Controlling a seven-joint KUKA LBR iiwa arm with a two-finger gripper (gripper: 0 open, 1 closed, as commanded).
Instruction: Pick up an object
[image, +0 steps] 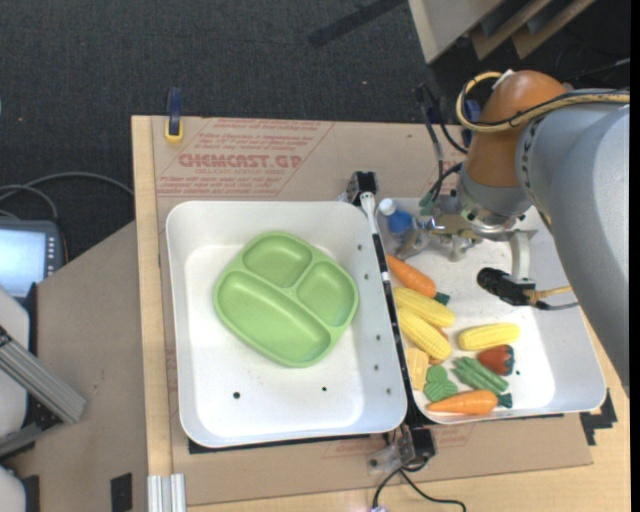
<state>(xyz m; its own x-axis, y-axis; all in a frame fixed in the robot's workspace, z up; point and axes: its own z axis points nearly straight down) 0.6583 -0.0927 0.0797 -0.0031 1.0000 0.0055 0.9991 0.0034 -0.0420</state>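
The gripper (452, 238) sits low in the shallow white right bin (565, 365), probably positioned to grasp; jaw opening cannot be told. The orange tapered plastic carrot (412, 277) lies just beside the jaws, on their divider side, ungripped.

Grey arm (585, 180) reaches in from right edge, its big link across the upper-right corner. Orange band (508, 110) sits just above wrist (492, 195). Wrist is bent down, tilted slightly left. Gripper (447, 233) is below-left of wrist, approx vertical, pointing down, low. Gripper tip is too cluttered to read its state.
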